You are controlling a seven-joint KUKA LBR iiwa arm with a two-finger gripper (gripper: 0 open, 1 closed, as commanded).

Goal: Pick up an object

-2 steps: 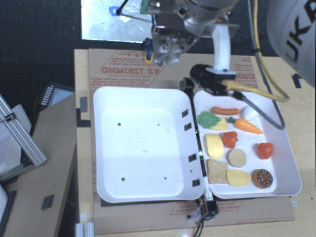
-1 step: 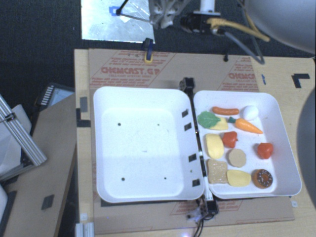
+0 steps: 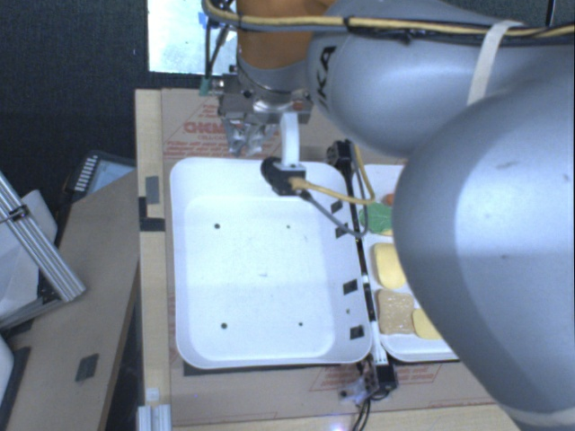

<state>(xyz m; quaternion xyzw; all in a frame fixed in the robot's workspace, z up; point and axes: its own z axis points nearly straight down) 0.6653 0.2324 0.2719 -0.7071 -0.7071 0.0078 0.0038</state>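
You're looking down on the worktop [image 3: 99,268], brown, carrying two shallow white bins side by side on a cardboard sheet [image 3: 193,124] with red print. The arm [image 3: 467,151] is reaching in from the right and is covering most of the right side of the view; its orange band [image 3: 283,16] is sitting at top centre.

The gripper [image 3: 247,137] is hanging just past the far rim of the left bin [image 3: 260,277], over the cardboard. I can't tell the gap between its tips from this angle, too blurred and small. Nothing is showing between them that I can make out.

A white post and a black fitting [image 3: 280,176] are sitting at the far rim of the left bin, just beside the gripper, with a yellowish cable [image 3: 337,196] running from there toward the right bin.

The objects to pick are all lying in the right bin [image 3: 388,347], mostly hidden under the arm. You're seeing a pale yellow block [image 3: 387,266] against the left wall, a tan speckled piece [image 3: 395,312] just nearer the camera from it, a yellow piece [image 3: 424,326] touching that one's right side, and a green item [image 3: 379,218] with a bit of red [image 3: 390,198] at the far end. All well apart from the gripper.
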